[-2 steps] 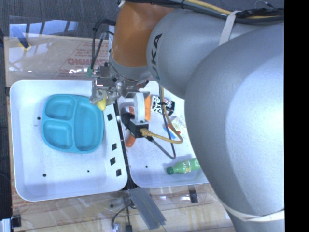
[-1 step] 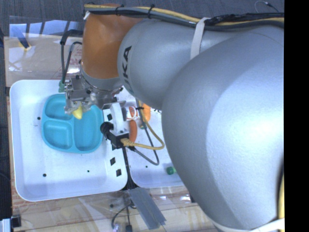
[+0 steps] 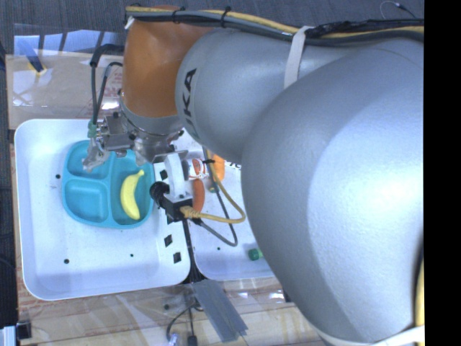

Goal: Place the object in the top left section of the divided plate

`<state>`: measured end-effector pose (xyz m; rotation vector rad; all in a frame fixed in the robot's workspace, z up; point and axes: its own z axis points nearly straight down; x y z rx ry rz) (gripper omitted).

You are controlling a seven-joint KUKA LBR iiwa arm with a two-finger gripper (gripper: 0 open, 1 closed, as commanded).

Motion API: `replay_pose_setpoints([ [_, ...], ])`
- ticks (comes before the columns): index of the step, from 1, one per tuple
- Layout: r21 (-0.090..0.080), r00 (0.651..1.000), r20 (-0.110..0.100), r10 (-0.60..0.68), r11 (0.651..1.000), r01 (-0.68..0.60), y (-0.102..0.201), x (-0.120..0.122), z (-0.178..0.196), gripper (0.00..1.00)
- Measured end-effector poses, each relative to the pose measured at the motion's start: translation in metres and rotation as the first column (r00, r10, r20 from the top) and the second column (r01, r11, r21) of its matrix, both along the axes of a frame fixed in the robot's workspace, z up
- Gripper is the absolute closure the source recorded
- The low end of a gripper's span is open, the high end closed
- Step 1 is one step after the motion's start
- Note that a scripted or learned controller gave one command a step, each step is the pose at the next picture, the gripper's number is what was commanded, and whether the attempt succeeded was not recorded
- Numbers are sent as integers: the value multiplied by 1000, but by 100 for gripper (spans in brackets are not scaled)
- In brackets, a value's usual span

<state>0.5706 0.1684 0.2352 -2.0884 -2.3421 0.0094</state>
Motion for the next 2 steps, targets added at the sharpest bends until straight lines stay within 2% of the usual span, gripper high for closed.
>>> replay_pose_setpoints([
  [1,-2,1000,-4,4,1000,-4,0,0,9,100],
  [2,0,999,1,-41,999,41,-80,-47,0,100],
])
